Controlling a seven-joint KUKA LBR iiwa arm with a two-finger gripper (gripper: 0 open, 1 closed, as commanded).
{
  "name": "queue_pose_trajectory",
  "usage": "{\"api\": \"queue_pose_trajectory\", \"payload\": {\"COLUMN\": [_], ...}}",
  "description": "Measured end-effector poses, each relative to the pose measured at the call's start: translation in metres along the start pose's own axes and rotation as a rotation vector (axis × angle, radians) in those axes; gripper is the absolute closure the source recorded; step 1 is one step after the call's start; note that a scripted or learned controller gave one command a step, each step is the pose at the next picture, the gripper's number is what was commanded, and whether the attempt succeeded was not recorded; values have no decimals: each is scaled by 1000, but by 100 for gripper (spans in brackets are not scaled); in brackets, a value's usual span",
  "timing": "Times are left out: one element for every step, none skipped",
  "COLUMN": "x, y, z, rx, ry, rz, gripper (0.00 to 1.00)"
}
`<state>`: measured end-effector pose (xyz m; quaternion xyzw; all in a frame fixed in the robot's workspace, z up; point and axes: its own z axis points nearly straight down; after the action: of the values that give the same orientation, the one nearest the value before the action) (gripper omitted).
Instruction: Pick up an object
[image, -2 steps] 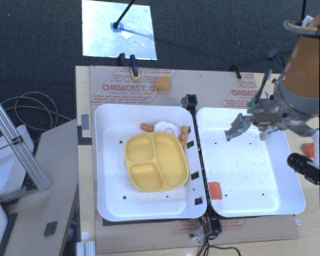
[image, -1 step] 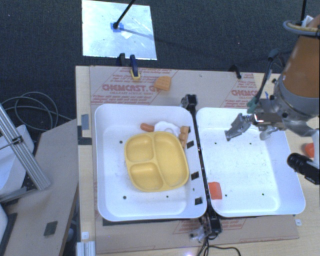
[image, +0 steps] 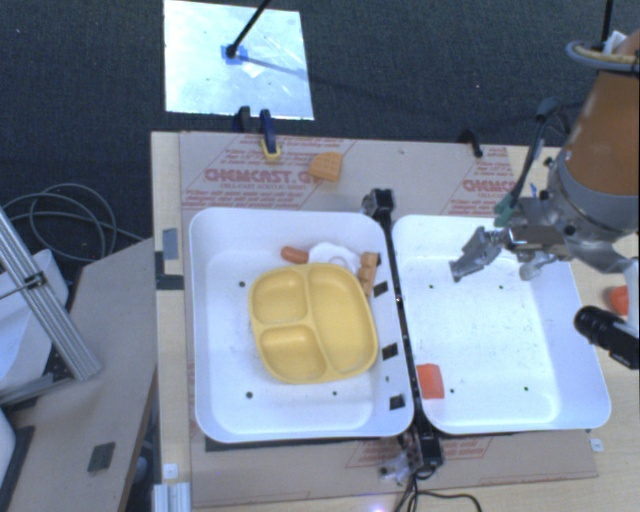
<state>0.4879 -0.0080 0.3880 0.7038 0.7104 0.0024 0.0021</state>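
Orange block at right bin front-left corner, well apart from tool; tool grip state can't tell.

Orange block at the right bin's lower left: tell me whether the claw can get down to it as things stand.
Probably yes. The orange block lies alone on the right bin floor near its left wall, with nothing on top; the claw hangs over the same bin.

The left bin holds a divided tray at its middle, small pieces behind it. The right bin holds one block at its front-left corner.
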Motion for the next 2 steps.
{"api": "queue_pose_trajectory", "payload": {"x": [0, 0], "y": [0, 0], "z": [0, 0], "rx": [0, 0], "ry": [0, 0], "rz": [0, 0], "gripper": [0, 0]}}
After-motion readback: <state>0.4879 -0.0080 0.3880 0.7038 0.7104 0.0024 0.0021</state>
